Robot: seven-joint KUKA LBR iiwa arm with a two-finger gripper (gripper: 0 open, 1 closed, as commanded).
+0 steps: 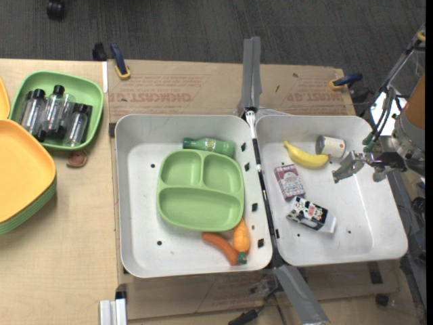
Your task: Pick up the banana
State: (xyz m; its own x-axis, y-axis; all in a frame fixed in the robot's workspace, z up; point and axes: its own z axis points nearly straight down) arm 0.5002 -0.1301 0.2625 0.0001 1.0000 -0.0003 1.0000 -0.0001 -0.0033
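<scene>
The yellow banana [306, 156] lies in the right bin [379, 246], near its back left corner, curved with its ends pointing up. My gripper [360, 170] hangs over the right bin's right half, to the right of the banana and apart from it. Its fingers are spread open with nothing between them. One fingertip [342, 170] points toward the banana's side of the bin.
A small white cup [330, 144] lies just right of the banana. A pink card box [289, 181] and a black-and-white packet [311, 214] lie in front of it. The left bin [128, 202] holds a green divided plate [201, 189], a green bottle [208, 145] and a carrot [222, 246].
</scene>
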